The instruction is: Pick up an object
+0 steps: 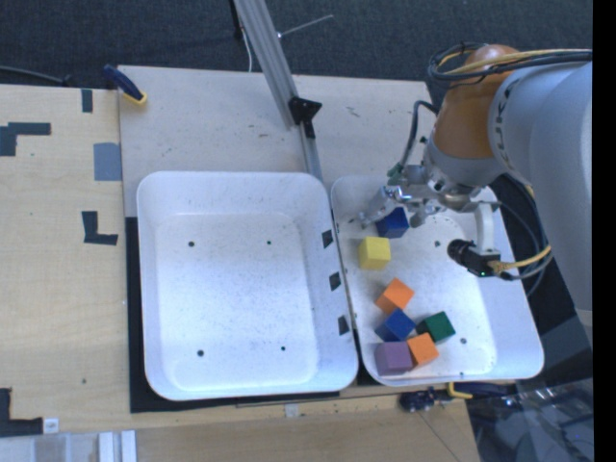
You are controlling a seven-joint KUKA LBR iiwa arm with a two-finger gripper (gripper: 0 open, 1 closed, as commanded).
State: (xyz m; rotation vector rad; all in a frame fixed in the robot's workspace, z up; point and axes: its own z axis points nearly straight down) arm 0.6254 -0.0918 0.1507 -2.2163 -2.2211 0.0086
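My gripper (398,206) is low over the far end of the right bin (500,349), under the grey arm with its orange band. A dark blue block (392,224) lies directly at the gripper's tip, partly covered by it. I cannot make out whether the block is gripped or just lies beneath. A yellow block (375,251) rests just in front of it on the bin floor. Nearer the front of the bin sit an orange block (395,295), a second blue block (396,325), a green block (440,326), another orange block (423,348) and a purple block (393,357).
The left bin (231,296) stands beside the right one, their rims touching. A slanted metal rail (274,56) runs down from the top to the gap between the bins. Cables and a black fitting (476,256) hang off the wrist over the right bin.
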